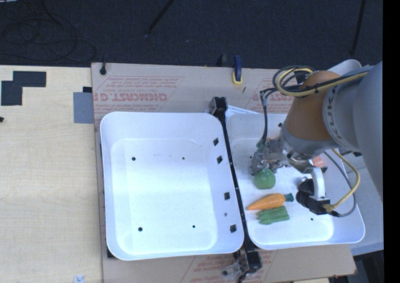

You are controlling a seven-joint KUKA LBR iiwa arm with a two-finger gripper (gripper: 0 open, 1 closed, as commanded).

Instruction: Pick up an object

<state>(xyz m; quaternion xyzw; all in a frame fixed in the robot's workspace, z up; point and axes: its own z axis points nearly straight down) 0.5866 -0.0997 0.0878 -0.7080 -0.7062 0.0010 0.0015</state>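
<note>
In the right bin (350, 233) my gripper (262, 163) is lowered right over a round green fruit (265, 179), touching its top. An orange carrot (267, 201) lies just below the fruit, with a dark green ridged vegetable (274, 215) beside it towards the front. A small pinkish object (318, 162) peeks out behind the wrist. The arm's orange band (306, 116) and grey body cover the bin's right rear part.
The left bin (119, 150) sits beside the right one, separated by a black divider rail (226, 172). A black camera block with a cable (312, 203) hangs off the wrist over the right bin. A blue clamp (237, 70) stands at the board's back edge.
</note>
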